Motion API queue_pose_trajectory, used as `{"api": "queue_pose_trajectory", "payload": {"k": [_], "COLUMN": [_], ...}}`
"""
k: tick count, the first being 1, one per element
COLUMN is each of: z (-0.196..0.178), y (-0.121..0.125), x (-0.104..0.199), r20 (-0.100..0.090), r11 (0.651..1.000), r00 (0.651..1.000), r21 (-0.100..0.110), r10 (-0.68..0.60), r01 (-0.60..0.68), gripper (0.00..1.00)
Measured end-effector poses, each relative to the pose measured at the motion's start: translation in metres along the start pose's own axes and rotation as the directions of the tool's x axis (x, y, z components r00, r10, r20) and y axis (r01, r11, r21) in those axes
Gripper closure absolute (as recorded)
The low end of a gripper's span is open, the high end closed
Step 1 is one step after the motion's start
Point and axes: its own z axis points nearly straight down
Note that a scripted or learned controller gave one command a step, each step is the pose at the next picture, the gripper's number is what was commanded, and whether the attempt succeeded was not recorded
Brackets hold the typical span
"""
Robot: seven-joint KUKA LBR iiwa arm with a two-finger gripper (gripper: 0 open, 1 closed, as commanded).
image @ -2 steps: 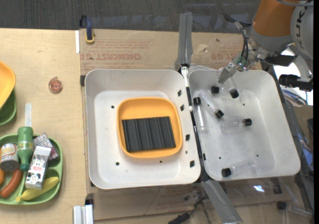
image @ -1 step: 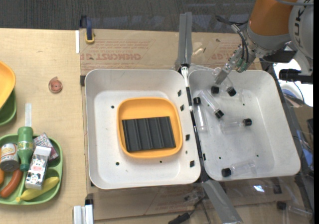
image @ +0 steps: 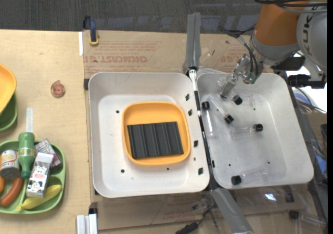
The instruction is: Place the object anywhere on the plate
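A yellow-orange plate (image: 155, 113) with rounded corners sits in the middle of the left white bin (image: 104, 139). A dark grey, ridged rectangular object (image: 156, 140) lies flat on the plate, covering its centre and front half. The gripper (image: 229, 89) hangs over the back left part of the right bin (image: 291, 139), well to the right of the plate and apart from the grey object. The grey arm with its orange band (image: 281, 12) reaches in from the upper right.
Several small black pieces (image: 228, 119) and clear bits lie scattered on the right bin's floor. On the wooden bench at far left stand a green tray of toy food (image: 31, 176), a yellow dish (image: 5, 90) and a small pink disc (image: 58, 89).
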Motion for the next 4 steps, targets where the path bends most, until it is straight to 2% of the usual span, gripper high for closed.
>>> {"api": "queue_pose_trajectory", "payload": {"k": [1, 2, 3, 4], "z": [-0.034, -0.083, -0.067, -0.094], "y": [0.003, -0.029, -0.050, -0.081], "x": [0.002, -0.014, -0.035, -0.052], "r20": [0.002, 0.002, 0.002, 0.004], "r11": [0.999, 0.995, 0.986, 0.981], "r00": [0.999, 0.995, 0.986, 0.981], "r21": [-0.001, 0.000, 0.000, 0.000], "r10": [-0.045, -0.095, -0.164, -0.196], "r01": [0.045, 0.095, 0.164, 0.196], "gripper": [1.00, 1.00, 1.00, 1.00]}}
